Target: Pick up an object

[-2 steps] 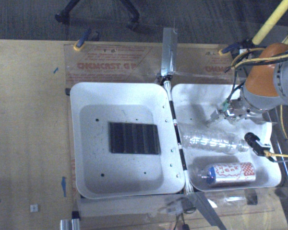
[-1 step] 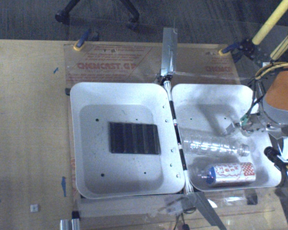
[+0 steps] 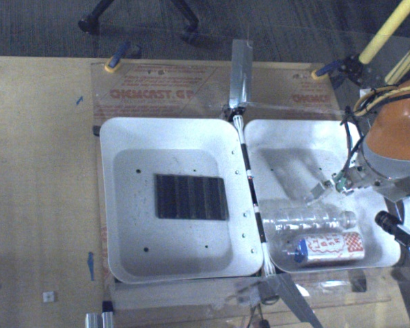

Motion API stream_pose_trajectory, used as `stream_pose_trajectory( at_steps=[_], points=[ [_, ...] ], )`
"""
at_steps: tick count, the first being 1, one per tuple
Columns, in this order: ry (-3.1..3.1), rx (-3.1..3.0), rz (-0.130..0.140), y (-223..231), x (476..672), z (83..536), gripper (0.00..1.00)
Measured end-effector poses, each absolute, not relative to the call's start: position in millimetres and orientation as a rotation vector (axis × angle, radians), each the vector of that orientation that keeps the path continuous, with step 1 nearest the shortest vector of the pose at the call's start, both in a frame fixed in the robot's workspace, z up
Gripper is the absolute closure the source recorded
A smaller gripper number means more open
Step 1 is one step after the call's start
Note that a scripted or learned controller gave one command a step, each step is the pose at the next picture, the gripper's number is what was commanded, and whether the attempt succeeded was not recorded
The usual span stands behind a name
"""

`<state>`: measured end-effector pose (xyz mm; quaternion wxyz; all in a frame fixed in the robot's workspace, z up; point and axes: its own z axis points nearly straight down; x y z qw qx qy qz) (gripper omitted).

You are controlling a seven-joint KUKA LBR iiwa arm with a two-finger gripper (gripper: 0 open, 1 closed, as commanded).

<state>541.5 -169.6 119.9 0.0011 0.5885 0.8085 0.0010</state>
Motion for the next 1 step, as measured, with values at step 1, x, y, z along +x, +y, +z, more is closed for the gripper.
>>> stream_pose_trajectory(
  at_steps=[1],
  points=[
    [2.523,1.866,0.001,-208.8,489.4,98.0,0.00]
  ],
)
